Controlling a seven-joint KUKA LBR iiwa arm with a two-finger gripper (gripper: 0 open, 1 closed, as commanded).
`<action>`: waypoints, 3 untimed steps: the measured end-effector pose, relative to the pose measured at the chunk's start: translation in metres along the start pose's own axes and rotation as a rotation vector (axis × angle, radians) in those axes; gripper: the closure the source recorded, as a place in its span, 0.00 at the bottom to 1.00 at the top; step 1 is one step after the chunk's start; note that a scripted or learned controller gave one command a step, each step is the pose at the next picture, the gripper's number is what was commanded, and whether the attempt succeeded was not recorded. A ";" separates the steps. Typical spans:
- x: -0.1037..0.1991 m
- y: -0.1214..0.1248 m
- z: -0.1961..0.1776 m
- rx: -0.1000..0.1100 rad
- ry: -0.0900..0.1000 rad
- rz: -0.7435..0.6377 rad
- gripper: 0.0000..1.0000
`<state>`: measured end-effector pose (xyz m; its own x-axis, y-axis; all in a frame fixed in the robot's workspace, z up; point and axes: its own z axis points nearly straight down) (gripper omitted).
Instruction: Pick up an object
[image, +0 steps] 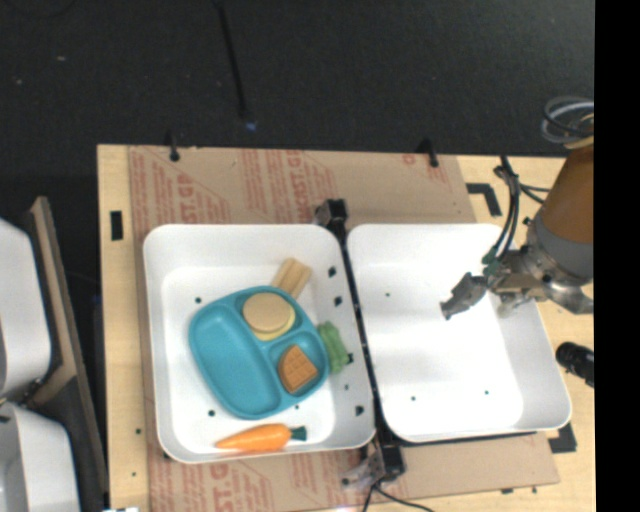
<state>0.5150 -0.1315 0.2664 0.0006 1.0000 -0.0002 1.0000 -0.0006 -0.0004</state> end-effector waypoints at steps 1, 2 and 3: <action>0.000 0.000 -0.001 -0.001 0.000 0.000 0.00; 0.001 0.000 0.062 0.005 0.001 0.000 0.00; 0.005 -0.006 0.106 0.003 0.001 0.000 0.00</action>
<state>0.5093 -0.1270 0.1602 0.0007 1.0000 0.0006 1.0000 -0.0007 -0.0034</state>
